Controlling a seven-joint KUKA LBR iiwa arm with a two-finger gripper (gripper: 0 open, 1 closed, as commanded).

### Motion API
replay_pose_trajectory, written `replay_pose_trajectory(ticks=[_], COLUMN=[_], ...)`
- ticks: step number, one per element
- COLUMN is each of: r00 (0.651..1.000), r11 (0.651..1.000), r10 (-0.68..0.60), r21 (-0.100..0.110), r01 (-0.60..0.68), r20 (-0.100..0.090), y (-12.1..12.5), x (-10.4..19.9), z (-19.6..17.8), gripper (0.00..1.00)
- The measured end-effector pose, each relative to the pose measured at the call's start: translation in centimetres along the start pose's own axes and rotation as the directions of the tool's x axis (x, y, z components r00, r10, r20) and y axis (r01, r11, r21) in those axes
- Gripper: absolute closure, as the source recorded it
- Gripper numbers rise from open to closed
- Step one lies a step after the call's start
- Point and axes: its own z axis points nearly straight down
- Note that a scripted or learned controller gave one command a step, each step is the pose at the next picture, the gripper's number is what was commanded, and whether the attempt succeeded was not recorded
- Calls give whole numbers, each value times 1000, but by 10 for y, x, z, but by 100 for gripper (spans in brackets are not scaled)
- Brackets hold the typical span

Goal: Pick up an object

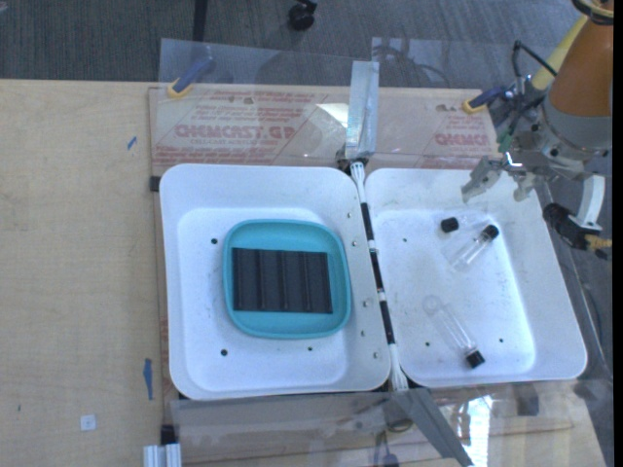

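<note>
Two clear vials with black caps lie in the right bin (555, 348). One vial (468, 247) rests near the bin's middle back, the other vial (452, 329) nearer the front. A small loose black cap (449, 225) sits just left of the back vial. My gripper (499, 183) hovers over the right bin's back edge, above and behind the back vial. Its fingers are spread open with nothing between them. A teal tray (287, 280) with dark slots fills the middle of the left bin (185, 358).
A metal strip (363, 115) and a hinge line divide the two bins. A clear plastic sheet (263, 115) held by blue clamps stands behind them. The arm's cables (574, 227) hang along the right bin's right side. A wooden bench (68, 261) extends left.
</note>
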Motion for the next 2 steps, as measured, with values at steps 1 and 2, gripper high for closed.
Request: replay_pose_trajectory(ticks=[1,2], r00=[995,989], r11=[995,989], r10=[-95,-146], r21=[-28,-7], r01=[95,146], r20=[13,2], y=[6,-46], x=[-13,-33], z=[80,107], gripper=[0,0])
